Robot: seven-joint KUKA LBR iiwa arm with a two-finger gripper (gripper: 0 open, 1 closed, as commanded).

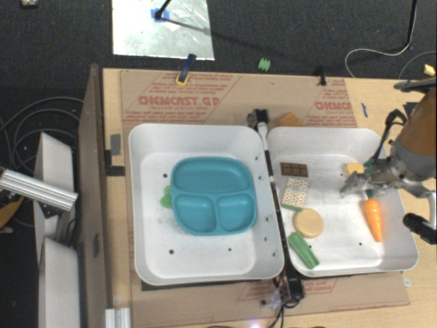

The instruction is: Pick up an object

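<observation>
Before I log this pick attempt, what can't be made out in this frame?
- Gripper: small and blurred in the camera view; finger state and any hold unreadable.
- Green item: mostly hidden under the teal tray.
- Yellow piece: partly covered by the gripper.
- Arm: cut off by the frame's edge.

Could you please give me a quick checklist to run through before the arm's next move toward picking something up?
1. Gripper over the right bin: ok.
2. Carrot within reach, just beside the gripper: ok.
3. Something held between the fingers: cannot tell.
4. Carrot free of neighbours: ok, nothing touches it.
5. Yellow piece crowds the gripper: not ok.
6. Teal divided plate in the left bin, out of the way: ok.
</observation>
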